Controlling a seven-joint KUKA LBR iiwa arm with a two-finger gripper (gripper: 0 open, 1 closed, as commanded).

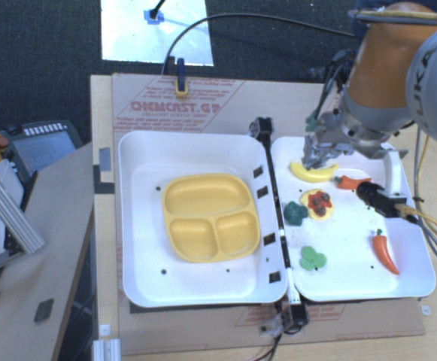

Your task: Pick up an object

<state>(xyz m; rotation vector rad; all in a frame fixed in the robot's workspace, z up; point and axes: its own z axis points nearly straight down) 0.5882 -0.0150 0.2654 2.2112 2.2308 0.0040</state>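
Gripper point(317, 156) is hovering directly over the banana point(314, 173), whose long axis is running left-right across the frame; finger state cannot be told.

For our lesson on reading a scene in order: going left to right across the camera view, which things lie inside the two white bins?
Yellow divided tray → dark green toy → light green toy → small pizza toy → orange carrot → red-orange pepper. The banana is left out, since it spans several of these.
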